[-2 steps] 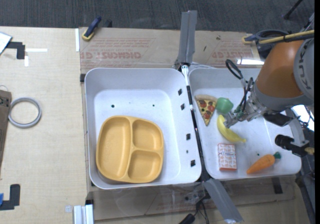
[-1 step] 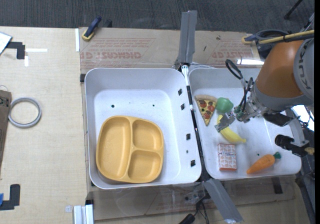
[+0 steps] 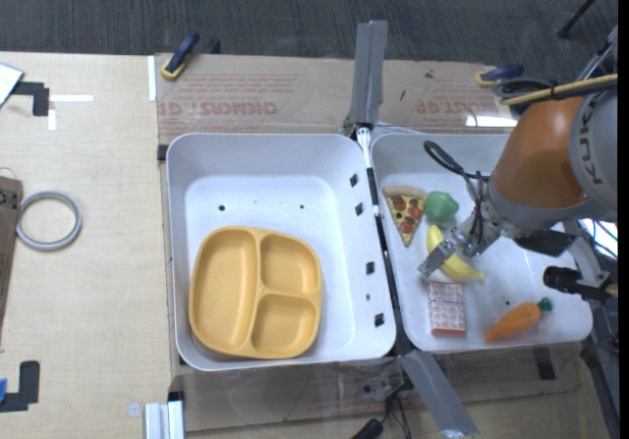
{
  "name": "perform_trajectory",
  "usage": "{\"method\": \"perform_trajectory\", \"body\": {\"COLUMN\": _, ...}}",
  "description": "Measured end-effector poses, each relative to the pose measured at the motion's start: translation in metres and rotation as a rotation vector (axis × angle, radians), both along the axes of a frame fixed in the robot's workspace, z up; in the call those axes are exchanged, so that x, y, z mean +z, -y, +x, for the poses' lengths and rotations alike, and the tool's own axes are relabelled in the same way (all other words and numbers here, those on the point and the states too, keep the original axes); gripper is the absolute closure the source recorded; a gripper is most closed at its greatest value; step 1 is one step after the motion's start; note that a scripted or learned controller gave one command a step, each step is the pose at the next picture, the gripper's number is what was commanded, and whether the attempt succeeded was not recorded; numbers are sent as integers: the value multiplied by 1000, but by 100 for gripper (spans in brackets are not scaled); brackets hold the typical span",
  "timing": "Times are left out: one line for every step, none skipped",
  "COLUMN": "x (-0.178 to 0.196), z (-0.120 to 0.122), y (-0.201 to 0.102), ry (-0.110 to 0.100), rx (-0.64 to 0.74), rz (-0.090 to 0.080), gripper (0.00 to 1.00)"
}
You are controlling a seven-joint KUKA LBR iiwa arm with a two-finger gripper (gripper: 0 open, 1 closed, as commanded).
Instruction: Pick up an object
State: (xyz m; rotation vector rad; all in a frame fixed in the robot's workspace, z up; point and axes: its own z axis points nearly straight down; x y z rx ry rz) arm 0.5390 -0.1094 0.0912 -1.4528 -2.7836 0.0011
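The tool (image 3: 444, 256) sits low over the banana (image 3: 454, 264) in the right bin (image 3: 565, 329), seemingly for a grasp; whether it pinches, I cannot tell.

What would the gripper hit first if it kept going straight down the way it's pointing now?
Most likely the yellow banana. The gripper points down and to the view's left in the right bin, its tip right over the banana, beside the pizza slice. Height above it is unclear from this view.
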Motion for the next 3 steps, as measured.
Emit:
{"method": "perform_trajectory", "body": {"x": 0, "z": 0, "y": 0, "ry": 0, "rx": 0, "rz": 0, "gripper": 0}}
{"method": "perform_trajectory", "body": {"x": 9, "z": 0, "y": 1, "ry": 1, "rx": -4, "rz": 0, "gripper": 100}}
{"method": "perform_trajectory", "body": {"x": 133, "z": -20, "y": -53, "ry": 3, "rx": -162, "rz": -1, "gripper": 100}}
